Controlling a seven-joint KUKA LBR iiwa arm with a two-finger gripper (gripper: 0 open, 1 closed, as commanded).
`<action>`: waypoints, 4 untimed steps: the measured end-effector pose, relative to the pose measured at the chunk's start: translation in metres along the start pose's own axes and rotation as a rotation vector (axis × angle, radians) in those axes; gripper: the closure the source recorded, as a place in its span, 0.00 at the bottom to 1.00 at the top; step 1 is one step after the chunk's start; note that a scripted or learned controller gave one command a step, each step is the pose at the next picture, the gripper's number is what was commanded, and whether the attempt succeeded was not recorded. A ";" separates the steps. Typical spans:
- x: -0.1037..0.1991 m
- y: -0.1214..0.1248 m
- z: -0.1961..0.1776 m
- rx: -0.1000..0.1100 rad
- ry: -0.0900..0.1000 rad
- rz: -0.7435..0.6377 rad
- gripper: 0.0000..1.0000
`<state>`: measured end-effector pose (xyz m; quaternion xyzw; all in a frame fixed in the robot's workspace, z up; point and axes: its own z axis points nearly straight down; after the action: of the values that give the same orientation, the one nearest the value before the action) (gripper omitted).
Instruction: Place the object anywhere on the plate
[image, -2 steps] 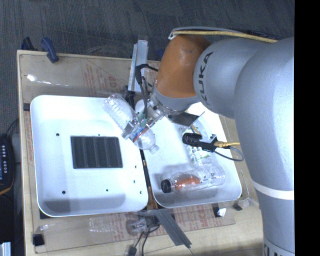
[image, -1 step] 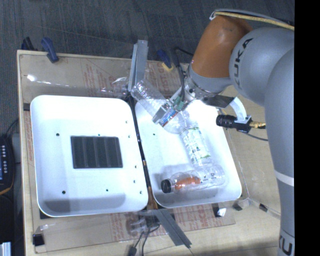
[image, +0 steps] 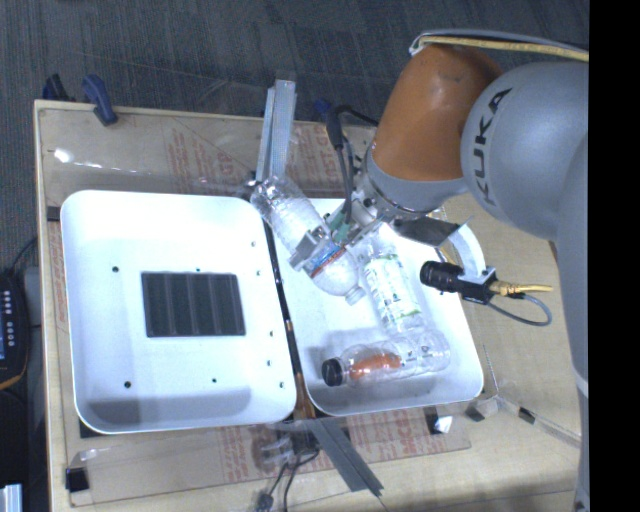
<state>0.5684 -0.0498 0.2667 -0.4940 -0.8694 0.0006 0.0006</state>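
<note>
Pincer (image: 326, 246) low over the far left part of the right bin (image: 400, 406), at the end of the grey arm (image: 520, 130) reaching in from the right, orange band (image: 430, 110) just above it. Cannot tell whether apart, together or clamped: tip lost against clear plastic.

Right under the pincer, a clear bottle (image: 288, 215), lying at a slant from the bin's far left corner toward its middle. Touching the pincer or just below it; cannot tell which. Still inside the right bin, well apart from the plate.

Just right of that, a second clear bottle with a white label (image: 392, 290), pointing near and far. Along the near wall of the same bin, a third bottle (image: 385, 362) on its side, black cap to the left, orange-red inside.

Left bin (image: 100, 250) just beside the right one, walls touching or nearly so. On its floor, near the middle, a dark ribbed plate (image: 193, 304), flat, with nothing on it.
</note>
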 end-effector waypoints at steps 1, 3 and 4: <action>0.027 0.011 -0.081 -0.004 -0.003 -0.085 1.00; 0.086 -0.008 -0.045 0.001 -0.001 -0.093 0.00; 0.081 -0.032 0.000 0.000 0.000 -0.368 0.00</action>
<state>0.4992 0.0036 0.2672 -0.3267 -0.9451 0.0006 0.0006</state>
